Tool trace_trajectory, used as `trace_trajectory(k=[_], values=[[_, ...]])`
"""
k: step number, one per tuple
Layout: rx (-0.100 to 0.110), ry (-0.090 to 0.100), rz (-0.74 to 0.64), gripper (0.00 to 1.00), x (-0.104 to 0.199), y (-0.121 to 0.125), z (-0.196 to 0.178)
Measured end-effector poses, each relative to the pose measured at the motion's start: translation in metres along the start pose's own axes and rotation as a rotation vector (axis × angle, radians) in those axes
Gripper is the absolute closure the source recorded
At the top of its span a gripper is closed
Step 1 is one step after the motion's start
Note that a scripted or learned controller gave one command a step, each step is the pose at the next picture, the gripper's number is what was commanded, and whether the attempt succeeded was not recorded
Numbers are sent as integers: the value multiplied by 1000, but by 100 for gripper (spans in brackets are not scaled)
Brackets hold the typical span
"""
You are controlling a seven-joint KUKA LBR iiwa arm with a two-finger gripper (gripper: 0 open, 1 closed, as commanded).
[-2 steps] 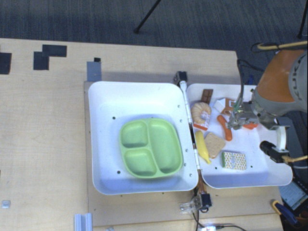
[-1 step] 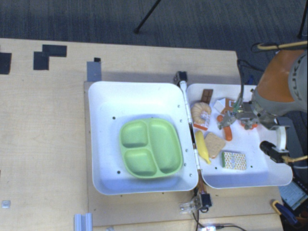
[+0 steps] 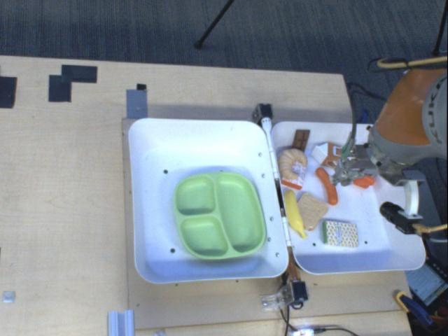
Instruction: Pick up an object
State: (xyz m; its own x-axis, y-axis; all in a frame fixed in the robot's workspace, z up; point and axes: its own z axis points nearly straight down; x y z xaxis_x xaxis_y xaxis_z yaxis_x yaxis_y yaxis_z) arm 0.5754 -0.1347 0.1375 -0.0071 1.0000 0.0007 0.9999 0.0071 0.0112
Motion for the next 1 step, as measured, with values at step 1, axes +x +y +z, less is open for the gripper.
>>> trace_trajectory(k=[1], values=[[0,0,0,0,0,0,0]])
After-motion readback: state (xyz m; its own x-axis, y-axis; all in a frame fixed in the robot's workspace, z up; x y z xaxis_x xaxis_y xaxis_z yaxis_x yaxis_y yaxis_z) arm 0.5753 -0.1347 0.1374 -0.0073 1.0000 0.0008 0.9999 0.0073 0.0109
